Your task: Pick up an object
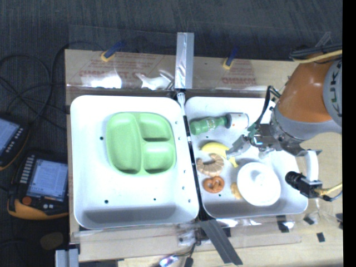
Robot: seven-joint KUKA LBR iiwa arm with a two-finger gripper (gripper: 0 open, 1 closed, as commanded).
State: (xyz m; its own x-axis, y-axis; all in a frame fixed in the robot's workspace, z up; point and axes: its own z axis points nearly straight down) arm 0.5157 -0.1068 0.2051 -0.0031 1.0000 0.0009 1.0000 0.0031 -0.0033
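Note:
The right bin (278,102) holds a green bottle (208,124) lying on its side with its white cap end (238,119) to the right. Below the bottle lie a yellow banana-shaped piece (213,147), a tan pastry-like piece (211,164) and an orange ring (213,184). A white round bowl (258,183) sits at the bin's front right. My gripper (241,145) hangs low over the middle of this bin, just right of the yellow piece and above the bowl's left rim. Nothing is visibly held in it.
The left bin (83,193) carries a green divided plate (140,142). A small tan piece (236,191) lies between the orange ring and the bowl. The grey and orange arm (306,107) covers the right bin's far right part. Tablets and cables lie off the bench at left.

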